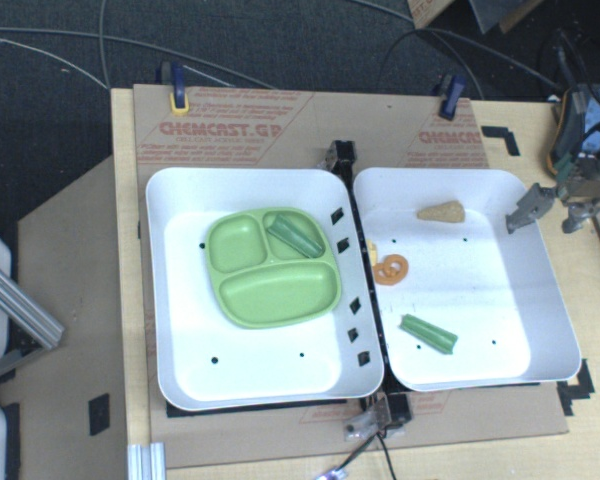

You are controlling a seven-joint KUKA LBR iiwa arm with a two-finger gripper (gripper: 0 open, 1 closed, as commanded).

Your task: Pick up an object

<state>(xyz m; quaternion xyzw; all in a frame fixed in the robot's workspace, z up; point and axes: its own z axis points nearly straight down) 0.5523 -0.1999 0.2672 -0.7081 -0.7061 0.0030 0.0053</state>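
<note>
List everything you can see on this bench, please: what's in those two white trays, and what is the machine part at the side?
bins: two, white, side by side on the bench
divided plate: one, light green, left bin
green piece: one, green, plate's upper right compartment
tan piece: one, beige, right bin, top
ring: one, orange, right bin, left edge
green stick: one, right bin, lower middle
clamps: two, blue, board's top edge
end effector: one, grey, open, above right bin's right rim

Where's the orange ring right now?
The orange ring lies in the right bin, at its left wall near the divider between the bins, below and left of the tan piece and above the loose green piece.
</note>
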